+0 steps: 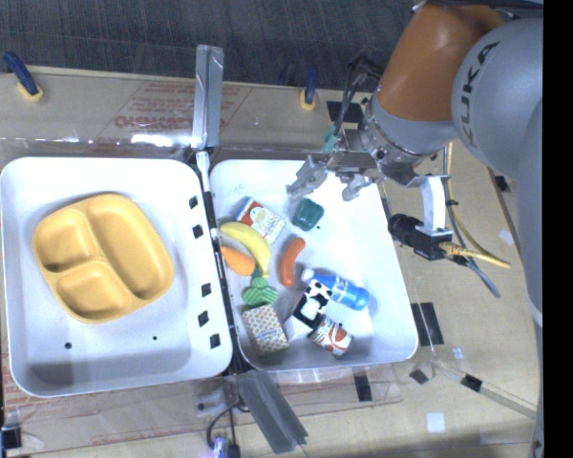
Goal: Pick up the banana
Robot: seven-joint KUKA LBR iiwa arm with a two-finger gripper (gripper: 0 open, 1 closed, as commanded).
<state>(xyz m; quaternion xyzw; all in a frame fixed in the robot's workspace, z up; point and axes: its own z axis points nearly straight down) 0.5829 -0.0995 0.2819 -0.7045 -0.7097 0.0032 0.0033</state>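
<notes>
The yellow banana (249, 241) lies in the right bin (382, 256), near its left wall, curving from upper left to lower right. An orange carrot (237, 260) rests against its lower side and a small juice carton (264, 219) sits just above it. My gripper (327, 178) hangs over the upper middle of the right bin, up and to the right of the banana and apart from it. Its two fingers (303, 175) are spread open with nothing between them. A dark green cup (308, 215) lies just below the gripper.
The right bin also holds an orange-red sausage-like piece (290, 260), a blue bottle (343, 292), a black-and-white item (311, 307), a checkered box (265, 327) and a green piece (260, 292). The left bin (38, 351) holds a yellow divided tray (101, 255).
</notes>
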